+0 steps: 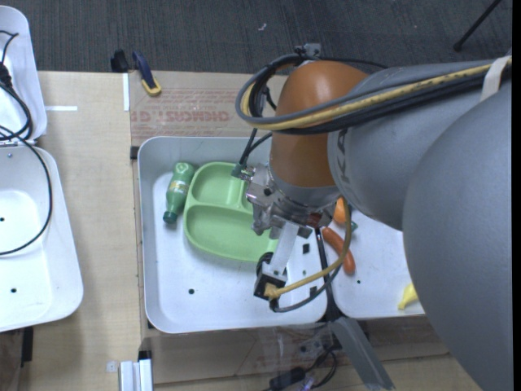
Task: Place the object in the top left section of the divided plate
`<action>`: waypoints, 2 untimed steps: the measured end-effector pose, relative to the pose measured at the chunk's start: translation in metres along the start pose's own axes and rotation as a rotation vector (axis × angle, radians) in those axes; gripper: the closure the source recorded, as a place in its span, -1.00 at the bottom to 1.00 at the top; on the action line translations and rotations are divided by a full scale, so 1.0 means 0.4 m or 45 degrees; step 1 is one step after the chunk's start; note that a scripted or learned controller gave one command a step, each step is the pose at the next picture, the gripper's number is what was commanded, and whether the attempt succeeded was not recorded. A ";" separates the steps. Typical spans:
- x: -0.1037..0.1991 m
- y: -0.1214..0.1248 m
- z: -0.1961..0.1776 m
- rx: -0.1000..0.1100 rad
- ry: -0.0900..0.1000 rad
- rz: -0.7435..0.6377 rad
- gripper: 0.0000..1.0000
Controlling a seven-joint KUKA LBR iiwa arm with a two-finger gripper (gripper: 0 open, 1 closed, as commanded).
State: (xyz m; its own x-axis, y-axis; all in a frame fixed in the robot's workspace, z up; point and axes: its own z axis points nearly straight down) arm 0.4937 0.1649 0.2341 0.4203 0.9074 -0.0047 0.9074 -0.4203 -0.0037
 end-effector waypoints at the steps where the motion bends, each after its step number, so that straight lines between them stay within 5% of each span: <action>1: -0.003 0.003 -0.019 0.003 -0.005 0.002 1.00; 2: -0.003 0.003 -0.019 0.003 -0.005 0.002 -1.00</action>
